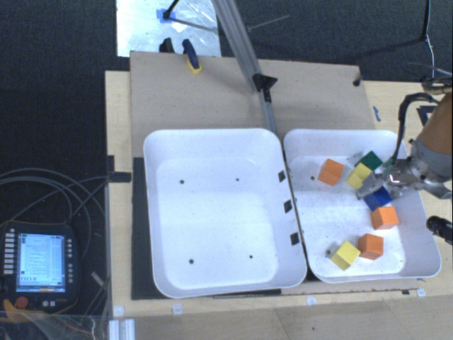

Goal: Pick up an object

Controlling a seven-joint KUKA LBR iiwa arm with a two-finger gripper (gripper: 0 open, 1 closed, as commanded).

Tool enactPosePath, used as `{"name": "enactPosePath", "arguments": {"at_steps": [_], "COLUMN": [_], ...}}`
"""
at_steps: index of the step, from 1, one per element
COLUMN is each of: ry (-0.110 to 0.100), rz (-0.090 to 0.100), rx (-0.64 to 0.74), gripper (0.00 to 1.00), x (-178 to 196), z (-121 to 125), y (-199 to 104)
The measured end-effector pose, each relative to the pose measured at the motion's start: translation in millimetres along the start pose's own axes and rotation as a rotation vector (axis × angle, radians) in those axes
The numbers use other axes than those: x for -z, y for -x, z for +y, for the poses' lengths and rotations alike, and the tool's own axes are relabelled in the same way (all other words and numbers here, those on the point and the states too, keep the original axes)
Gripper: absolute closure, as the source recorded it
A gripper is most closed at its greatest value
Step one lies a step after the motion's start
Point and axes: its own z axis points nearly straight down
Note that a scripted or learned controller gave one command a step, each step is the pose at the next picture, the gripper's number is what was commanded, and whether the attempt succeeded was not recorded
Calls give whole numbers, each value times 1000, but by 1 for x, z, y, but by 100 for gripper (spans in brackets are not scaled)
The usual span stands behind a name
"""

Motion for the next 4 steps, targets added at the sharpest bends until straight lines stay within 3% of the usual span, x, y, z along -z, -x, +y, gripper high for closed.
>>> {"name": "enactPosePath", "arguments": {"at_steps": [1,2,3,4], "ry": [18,23,9,12], "rz": [-13,-14,-3,-4], "rx": [-2,0,1,3], "gripper": [0,100,100,100], "x": [-28,-16,44,98], "z": [4,5,-2,0], "y": [5,5,5,6]}}
